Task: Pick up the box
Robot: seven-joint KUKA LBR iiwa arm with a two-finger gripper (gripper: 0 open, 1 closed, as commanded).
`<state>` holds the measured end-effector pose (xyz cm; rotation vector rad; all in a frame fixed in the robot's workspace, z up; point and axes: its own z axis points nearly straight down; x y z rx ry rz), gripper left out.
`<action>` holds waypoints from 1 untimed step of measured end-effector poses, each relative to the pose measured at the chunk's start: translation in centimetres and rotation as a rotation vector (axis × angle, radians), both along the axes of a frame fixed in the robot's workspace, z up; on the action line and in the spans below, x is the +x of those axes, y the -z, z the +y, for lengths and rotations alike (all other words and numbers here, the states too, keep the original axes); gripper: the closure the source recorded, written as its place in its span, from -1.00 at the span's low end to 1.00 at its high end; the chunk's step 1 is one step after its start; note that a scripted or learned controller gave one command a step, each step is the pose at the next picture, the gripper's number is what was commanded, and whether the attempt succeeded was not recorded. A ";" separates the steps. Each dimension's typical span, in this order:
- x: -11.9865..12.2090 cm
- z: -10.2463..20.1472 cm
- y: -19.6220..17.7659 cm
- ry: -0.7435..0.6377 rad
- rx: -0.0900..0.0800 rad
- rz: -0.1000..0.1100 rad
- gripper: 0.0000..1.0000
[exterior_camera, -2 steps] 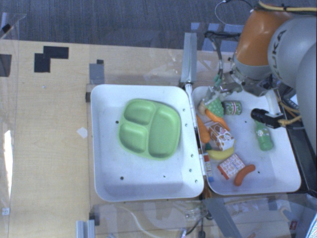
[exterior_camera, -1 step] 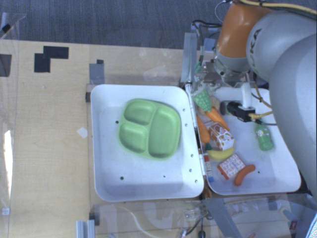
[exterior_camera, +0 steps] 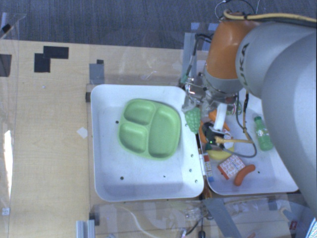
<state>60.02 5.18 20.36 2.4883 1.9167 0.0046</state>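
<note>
The box (exterior_camera: 231,166), small with a red and white pattern, lies near the front of the right bin (exterior_camera: 277,182), beside a reddish sausage (exterior_camera: 244,174). My gripper (exterior_camera: 194,102) hangs over the left rim of the right bin, up and to the left of the box and well apart from it. A knobbly green object (exterior_camera: 193,119) sits directly below the gripper, and I cannot tell whether they touch. The wrist and arm hide much of the right bin's back part.
The left bin (exterior_camera: 109,182) holds a green divided plate (exterior_camera: 149,128). In the right bin are a green bottle (exterior_camera: 262,133), a yellow banana-like piece (exterior_camera: 218,155) and an orange item (exterior_camera: 213,117). The arm's bulk covers the right side.
</note>
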 end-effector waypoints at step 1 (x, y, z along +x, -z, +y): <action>-5.5 1.9 1.5 0.431 0.012 -0.003 1.00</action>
